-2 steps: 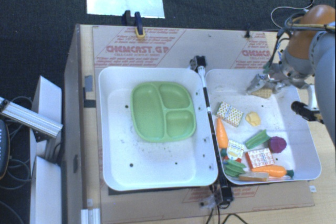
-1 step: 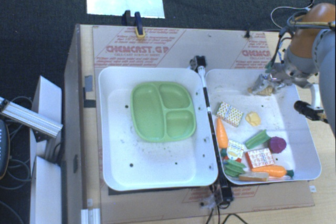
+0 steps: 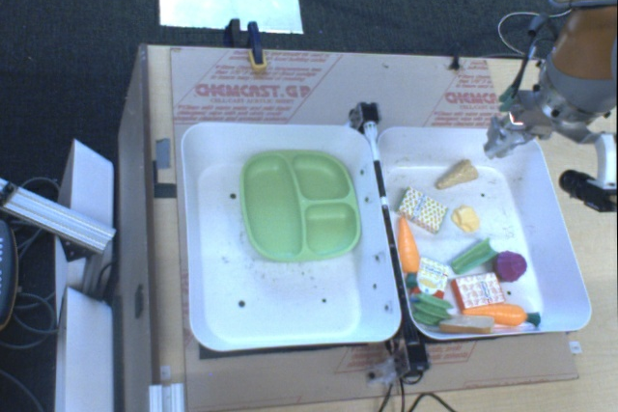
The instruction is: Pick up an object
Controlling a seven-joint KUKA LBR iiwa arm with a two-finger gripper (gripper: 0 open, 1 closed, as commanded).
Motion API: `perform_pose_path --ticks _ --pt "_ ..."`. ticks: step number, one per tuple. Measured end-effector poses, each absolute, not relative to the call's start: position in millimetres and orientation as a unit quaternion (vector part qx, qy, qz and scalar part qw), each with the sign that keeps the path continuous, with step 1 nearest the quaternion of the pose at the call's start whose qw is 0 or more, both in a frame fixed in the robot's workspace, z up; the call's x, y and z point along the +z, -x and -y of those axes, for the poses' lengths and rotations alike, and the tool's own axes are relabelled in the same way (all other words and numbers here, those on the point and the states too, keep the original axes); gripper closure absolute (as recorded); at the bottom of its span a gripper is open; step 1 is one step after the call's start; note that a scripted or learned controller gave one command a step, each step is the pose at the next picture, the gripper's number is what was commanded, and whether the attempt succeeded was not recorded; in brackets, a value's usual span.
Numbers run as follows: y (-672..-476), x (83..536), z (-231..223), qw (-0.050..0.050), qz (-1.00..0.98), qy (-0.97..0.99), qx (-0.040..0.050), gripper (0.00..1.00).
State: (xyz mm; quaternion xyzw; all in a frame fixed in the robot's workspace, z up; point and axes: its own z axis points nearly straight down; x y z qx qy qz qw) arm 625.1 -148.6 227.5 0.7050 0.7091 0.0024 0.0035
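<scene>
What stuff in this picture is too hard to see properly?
- End effector, camera view: blurred and small, so its grip is unreadable.
- Arm: cut off by the right edge.
- Toy food pile in the right bin: pieces overlap, hiding lower ones.
- Patterned blocks: print too small to read.

Green tray (image 3: pixel 299 206), white bins (image 3: pixel 222 304), orange carrot (image 3: pixel 408 246), purple veg (image 3: pixel 510 265)

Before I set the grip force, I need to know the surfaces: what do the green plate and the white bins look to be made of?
The green plate looks like moulded plastic with a smooth, slightly glossy finish: uniform colour, rounded compartment ridges. The white bins look like thin formed plastic, matte to satin, judging by their rounded corners and shallow raised rims. Neither can be confirmed by sight alone.
</scene>
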Motion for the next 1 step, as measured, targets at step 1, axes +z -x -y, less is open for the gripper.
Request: perform_pose_path --ticks 1 --pt "-623.8 225.2 148.9 0.002 -0.709 -0.705 0.0008 0.00"
